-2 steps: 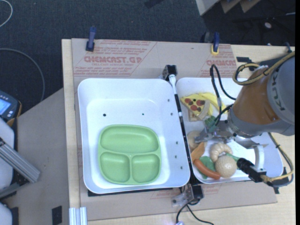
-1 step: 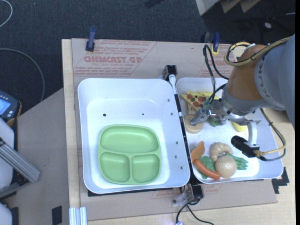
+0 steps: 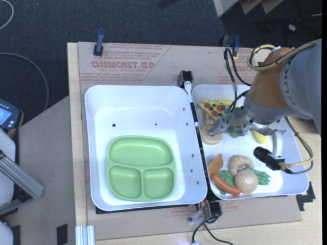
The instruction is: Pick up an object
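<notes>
The big grey arm (image 3: 301, 80) comes in from the right side. It has an orange band (image 3: 268, 83) just above its wrist. The arm bends down low, so the wrist points toward the left. At its end is the gripper (image 3: 220, 127), a grey metal part reaching out to the left. Black and yellow wires loop around the arm and hang by the wrist. I cannot tell how the gripper is set.
</notes>
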Controlling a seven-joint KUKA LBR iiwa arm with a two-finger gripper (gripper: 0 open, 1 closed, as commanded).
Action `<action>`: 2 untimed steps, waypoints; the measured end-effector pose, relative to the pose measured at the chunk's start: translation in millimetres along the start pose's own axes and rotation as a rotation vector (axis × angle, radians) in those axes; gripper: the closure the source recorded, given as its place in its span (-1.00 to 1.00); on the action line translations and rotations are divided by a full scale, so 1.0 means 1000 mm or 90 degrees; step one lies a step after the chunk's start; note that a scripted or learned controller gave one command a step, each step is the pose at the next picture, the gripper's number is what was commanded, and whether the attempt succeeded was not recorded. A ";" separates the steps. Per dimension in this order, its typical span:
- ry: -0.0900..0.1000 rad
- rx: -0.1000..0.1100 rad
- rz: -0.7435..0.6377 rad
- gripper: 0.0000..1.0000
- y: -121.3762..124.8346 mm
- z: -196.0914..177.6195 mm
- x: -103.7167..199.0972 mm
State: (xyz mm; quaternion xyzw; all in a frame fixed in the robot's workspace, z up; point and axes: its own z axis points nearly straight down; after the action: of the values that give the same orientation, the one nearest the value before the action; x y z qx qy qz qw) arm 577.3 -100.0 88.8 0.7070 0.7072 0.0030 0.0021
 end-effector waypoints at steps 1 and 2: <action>-0.005 -0.002 0.004 -1.00 -0.016 -0.099 -0.079; -0.002 0.001 -0.002 -1.00 0.043 -0.029 -0.049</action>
State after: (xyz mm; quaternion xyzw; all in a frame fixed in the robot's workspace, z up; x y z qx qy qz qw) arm 620.2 -148.6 118.2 0.7058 0.7085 0.0013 0.0029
